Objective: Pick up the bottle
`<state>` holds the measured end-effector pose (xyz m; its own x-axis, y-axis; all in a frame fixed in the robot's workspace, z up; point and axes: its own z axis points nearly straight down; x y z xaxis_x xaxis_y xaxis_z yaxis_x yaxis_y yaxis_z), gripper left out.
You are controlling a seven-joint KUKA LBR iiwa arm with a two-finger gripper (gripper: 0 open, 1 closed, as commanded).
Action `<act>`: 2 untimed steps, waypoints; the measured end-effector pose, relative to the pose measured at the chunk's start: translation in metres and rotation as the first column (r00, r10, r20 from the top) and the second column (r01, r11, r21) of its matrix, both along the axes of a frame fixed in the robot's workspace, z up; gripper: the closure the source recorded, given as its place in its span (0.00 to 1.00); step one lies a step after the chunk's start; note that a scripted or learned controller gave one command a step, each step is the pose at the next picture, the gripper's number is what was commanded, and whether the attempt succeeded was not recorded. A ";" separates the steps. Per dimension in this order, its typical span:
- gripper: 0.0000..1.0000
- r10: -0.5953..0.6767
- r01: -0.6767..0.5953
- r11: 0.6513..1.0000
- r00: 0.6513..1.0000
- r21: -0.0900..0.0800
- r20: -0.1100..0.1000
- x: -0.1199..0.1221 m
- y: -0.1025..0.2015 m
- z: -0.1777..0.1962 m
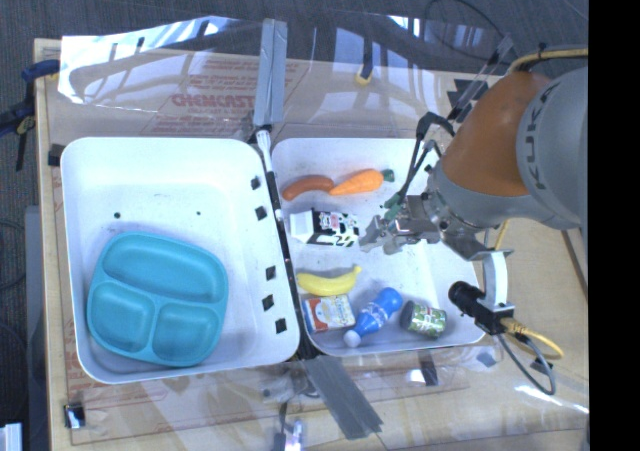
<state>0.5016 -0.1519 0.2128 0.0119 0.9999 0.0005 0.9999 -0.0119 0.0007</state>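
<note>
The bottle [376,313] is small and blue with a white cap, lying on its side near the front of the right bin [440,154], cap pointing to the front left. My gripper [388,231] hangs over the middle of that bin, above and behind the bottle and apart from it. It sits just right of a black-and-white carton [332,226]. Nothing shows between the gripper and the bottle but bare bin floor.
The right bin also holds a red sausage [306,185], a carrot [358,182], a banana [328,281], a red-and-white packet [328,312] touching the bottle's left, and a green can [425,319] to its right. In the left bin [150,164] lies a blue divided tray [155,296].
</note>
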 end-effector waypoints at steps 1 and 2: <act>0.00 0.000 0.000 1.000 1.000 0.000 -0.001 0.000 0.000 0.000; 0.00 -0.103 0.103 0.995 0.995 0.002 0.017 -0.018 -0.040 -0.111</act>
<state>0.4839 -0.1921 0.1018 0.1147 0.9934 0.0032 0.9932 -0.1147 0.0181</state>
